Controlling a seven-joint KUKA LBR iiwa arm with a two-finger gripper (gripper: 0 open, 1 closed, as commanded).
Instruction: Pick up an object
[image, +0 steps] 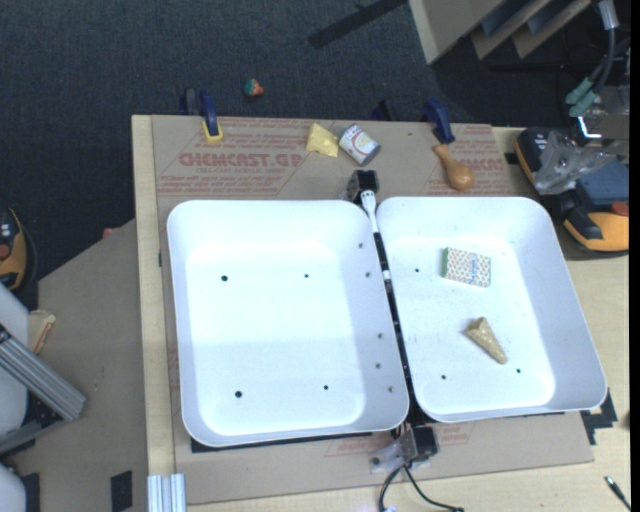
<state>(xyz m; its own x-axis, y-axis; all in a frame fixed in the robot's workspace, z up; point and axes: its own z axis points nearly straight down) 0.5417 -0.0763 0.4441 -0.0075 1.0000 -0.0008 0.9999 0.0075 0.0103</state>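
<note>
While the gripper is seen beyond the far right corner of the right bin, its state not determinable, a patterned block and a tan wedge are recorded lying apart inside that bin, untouched.

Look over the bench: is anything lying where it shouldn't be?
Yes. A yellow wedge, a small box and a tan pear-shaped piece lie on the brown board behind the bins, while a patterned block sits in the right bin.

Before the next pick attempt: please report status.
Gripper at right edge, outside bins. Patterned block and tan cone lie apart in right bin. Nothing blocks them.
</note>
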